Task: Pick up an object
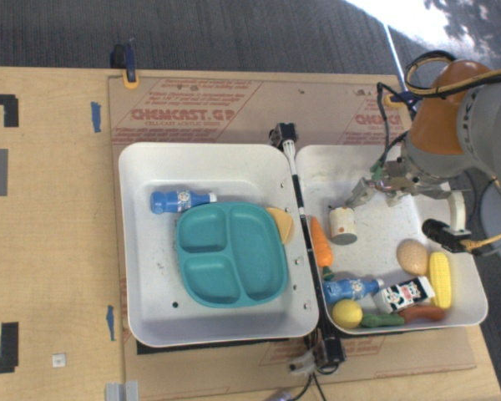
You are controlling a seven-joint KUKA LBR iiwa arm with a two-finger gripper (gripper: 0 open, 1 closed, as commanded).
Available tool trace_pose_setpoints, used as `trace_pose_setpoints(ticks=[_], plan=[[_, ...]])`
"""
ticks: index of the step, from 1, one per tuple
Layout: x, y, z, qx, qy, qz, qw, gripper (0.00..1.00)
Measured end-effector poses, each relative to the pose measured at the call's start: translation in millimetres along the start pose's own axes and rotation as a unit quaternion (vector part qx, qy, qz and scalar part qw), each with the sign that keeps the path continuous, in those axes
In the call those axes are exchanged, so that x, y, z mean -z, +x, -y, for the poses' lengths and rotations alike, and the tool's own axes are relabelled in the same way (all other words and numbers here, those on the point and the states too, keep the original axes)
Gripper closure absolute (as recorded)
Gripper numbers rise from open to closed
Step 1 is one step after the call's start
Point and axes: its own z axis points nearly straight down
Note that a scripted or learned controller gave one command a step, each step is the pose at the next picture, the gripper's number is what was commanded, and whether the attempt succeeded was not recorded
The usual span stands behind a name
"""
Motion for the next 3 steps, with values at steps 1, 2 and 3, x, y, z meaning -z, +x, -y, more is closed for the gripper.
trace_pose_setpoints(ticks=[1,2,3], plan=[[1,47,47,-0.011,0.000,-0.001,0.9999,0.00],[6,14,112,-0.036,-0.005,0.001,0.9993,0.00],[2,-21,146,0.062,-0.002,0.000,0.9981,0.00]])
